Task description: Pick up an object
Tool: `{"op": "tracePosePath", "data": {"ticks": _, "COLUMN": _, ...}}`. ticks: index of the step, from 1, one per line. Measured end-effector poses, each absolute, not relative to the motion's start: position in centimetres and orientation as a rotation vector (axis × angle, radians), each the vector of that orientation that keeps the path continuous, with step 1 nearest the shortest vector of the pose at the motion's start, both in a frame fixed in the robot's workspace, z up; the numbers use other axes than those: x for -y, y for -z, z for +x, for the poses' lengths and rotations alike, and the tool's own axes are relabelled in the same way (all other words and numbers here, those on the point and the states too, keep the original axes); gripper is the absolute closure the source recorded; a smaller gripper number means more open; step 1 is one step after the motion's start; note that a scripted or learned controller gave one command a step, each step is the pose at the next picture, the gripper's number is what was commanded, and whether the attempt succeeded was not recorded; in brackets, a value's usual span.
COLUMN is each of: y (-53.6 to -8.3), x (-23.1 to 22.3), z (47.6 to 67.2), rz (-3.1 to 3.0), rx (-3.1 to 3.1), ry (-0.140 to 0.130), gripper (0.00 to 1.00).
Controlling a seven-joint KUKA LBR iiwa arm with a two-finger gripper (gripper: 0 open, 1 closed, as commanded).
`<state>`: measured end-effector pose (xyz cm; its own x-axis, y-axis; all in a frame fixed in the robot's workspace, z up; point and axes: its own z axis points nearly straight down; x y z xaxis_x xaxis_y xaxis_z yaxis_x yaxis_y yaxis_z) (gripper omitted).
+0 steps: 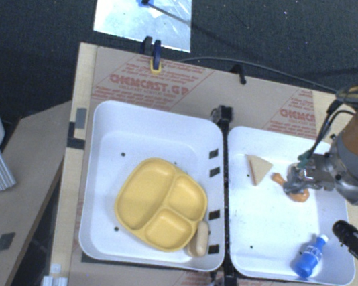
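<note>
Orange piece [297,194] lies in the right bin [262,255], directly under my tool [299,181]. I cannot tell how that tool is set or whether it has hold of anything. It sits low and flat, so I judge I could skid off it or nudge it toward the tan wedge [258,168] just beside. The count: two bins, one orange piece, one wedge, one blue bottle [309,256], one yellow divided tray [161,203], one pale roll [200,237] against it.
</note>
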<state>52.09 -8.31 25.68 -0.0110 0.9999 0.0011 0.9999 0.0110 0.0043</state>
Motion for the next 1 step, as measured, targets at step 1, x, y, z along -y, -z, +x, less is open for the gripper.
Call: {"op": "tracePosePath", "data": {"ticks": 1, "y": -25.33, "x": 4.34, "z": 54.05, "rz": 2.21, "rx": -2.229, "ry": -0.004, "gripper": 1.0}}
